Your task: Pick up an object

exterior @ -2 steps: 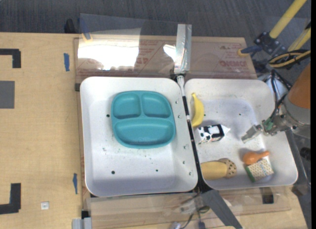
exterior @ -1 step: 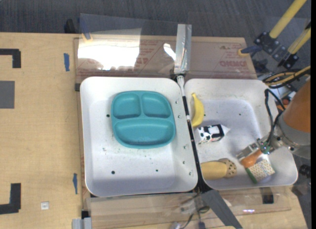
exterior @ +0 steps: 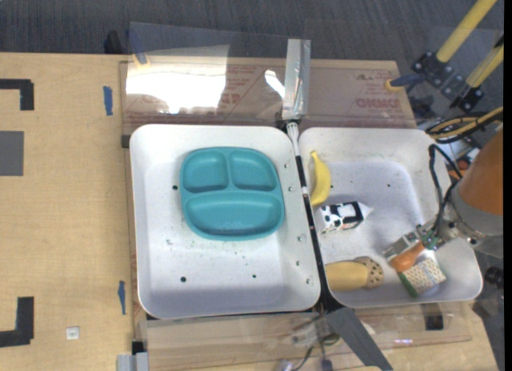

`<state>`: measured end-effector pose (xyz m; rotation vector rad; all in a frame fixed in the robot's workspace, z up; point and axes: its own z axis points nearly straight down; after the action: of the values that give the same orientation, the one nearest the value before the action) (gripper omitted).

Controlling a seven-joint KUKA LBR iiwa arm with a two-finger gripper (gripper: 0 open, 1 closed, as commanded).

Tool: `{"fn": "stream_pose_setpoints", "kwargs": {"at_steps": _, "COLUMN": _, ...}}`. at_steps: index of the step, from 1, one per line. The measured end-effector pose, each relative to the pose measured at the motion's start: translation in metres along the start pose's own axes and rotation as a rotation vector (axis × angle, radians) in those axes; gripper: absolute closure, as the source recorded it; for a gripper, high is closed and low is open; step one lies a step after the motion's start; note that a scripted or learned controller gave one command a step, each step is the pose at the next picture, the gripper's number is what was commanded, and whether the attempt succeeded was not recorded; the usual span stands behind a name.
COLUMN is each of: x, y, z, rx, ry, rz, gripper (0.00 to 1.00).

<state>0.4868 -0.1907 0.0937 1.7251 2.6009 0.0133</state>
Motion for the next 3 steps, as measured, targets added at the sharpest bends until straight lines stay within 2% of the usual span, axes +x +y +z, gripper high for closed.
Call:
{"fn": "stream_pose_setpoints", "kwargs": {"at_steps": 1, "x": 0.015, "y": 0.011, "z": 0.006, "rx": 0.011, "ry": 0.005, "rz": -0.002, "gripper": 0.0}}
{"fn": "stream_pose_setpoints", "kwargs": {"at_steps": 2, "x": 0.014, "y": 0.014, "z": -0.006, "rx": 0.006, "ry": 0.001, "rz": -0.003, "gripper": 1.0}}
{"fn": "stream_pose_setpoints", "kwargs": {"at_steps": 3, "x": 0.032, "y": 0.075, "z": 0.006, "rx": 0.011, "ry": 0.007, "rz": 0.117, "gripper": 1.0}}
